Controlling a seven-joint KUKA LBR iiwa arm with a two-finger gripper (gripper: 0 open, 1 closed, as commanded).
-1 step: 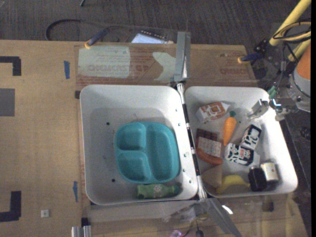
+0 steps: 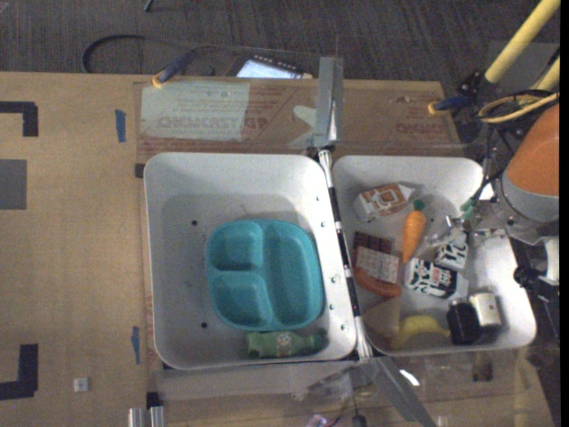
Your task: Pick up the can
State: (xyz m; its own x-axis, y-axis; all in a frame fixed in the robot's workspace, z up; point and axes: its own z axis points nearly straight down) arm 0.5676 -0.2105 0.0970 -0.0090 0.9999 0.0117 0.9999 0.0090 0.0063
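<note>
Left bin [image 2: 169, 238]: teal divided tray [image 2: 264, 272], green packet [image 2: 284, 343] against front wall. Right bin [image 2: 436, 169]: small carton [image 2: 384, 200], carrot [image 2: 413, 231], chocolate bar [image 2: 374, 258], cow-print carton [image 2: 433, 278], banana [image 2: 420, 329], can [image 2: 473, 317] on its side at front right. Gripper [image 2: 462, 229] over bin's right side, just beside carrot.

No text, label or number is showing clearly enough to be read. A clear plastic sheet [image 2: 197, 111] lying on the bench behind the left bin [image 2: 169, 265] is carrying a line of mirrored, washed-out lettering that is staying illegible. In the right bin [image 2: 524, 318], a small carton [image 2: 384, 201] is showing an orange-brown printed panel, too blurred to make out.
</note>
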